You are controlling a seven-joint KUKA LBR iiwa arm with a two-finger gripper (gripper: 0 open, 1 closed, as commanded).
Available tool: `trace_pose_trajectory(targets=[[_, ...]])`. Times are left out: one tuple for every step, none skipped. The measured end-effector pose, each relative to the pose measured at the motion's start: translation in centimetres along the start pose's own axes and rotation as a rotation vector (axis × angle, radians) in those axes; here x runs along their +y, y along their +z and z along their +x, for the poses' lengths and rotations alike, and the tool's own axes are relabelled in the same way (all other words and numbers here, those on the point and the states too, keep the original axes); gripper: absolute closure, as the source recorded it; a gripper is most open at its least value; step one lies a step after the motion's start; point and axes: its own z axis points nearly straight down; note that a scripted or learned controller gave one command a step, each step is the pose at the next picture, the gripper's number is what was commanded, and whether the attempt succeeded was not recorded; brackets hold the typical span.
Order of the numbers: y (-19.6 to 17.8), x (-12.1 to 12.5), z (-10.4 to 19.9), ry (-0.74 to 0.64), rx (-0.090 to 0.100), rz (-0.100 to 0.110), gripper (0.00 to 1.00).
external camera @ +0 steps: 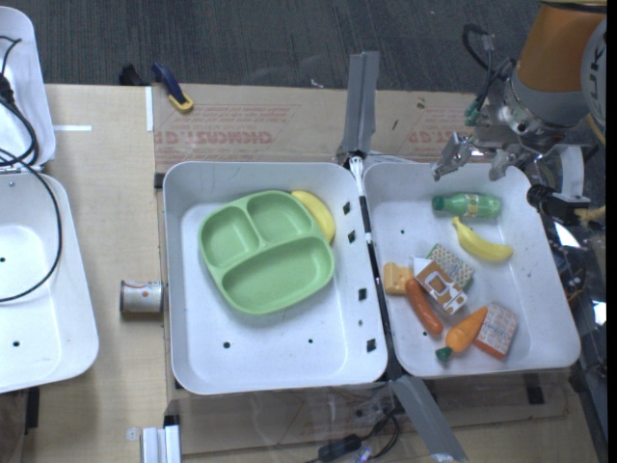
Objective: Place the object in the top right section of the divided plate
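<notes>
A green divided plate [267, 251] lies in the left bin [193, 345]. A yellow lemon-like piece [318, 212] rests against its upper right rim, outside the sections. My gripper [475, 159] hangs over the far edge of the right bin [549, 345], fingers spread open with nothing between them. Just below it lie a green bottle [468, 204] and a yellow banana [481, 240].
The right bin also holds a carrot [461, 333], a sausage-like orange stick [423, 306], small snack boxes [446, 281], an orange cube [396, 278] and a wafer block [497, 330]. A can [142, 297] lies left of the left bin. A grey divider post [361, 104] stands between the bins.
</notes>
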Motion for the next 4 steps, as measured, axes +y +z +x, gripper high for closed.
trace_pose_trajectory(targets=[[-0.01, 0.0, 0.0, 0.0, 0.0, 0.0, 0.0], [-0.01, 0.0, 0.0, 0.0, 0.0, 0.0, 0.0], [-0.01, 0.0, 0.0, 0.0, 0.0, 0.0, 0.0], [-0.01, 0.0, 0.0, 0.0, 0.0, 0.0, 0.0]])
